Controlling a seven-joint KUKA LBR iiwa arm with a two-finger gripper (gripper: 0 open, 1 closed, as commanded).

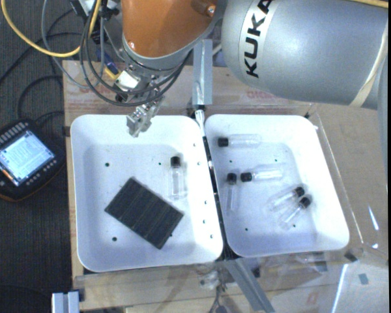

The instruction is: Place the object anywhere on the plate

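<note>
item: one clear vial point(176, 177) with black cap, lying in the left bin point(91, 253) just beside the dark plate point(144, 212), not on it; gripper point(141, 119) above the bin's far edge, grasp state unreadable; you should descend squarely across the vial's middle.

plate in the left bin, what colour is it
Dark grey-black with ridged lines, seen in the camera view.
</note>
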